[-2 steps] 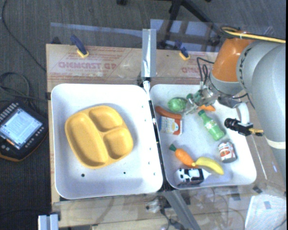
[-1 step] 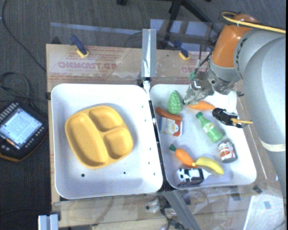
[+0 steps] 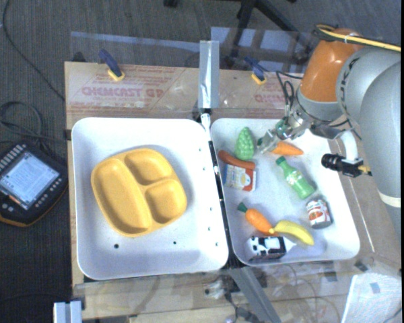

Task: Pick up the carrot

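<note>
Orange carrot (image 3: 287,149) beside hand (image 3: 277,137)

Two white bins (image 3: 87,180), one yellow tray (image 3: 140,190), two carrots (image 3: 258,219), one banana (image 3: 295,231), one green bottle (image 3: 295,177)

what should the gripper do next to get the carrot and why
Probably a short drop straight down with a slight shift right. The two-finger gripper sits at the back of the right white bin, just left of the small orange carrot lying flat there. A second orange carrot with a green top lies further forward, near the yellow banana, so the nearer one seems the easier target.
</note>
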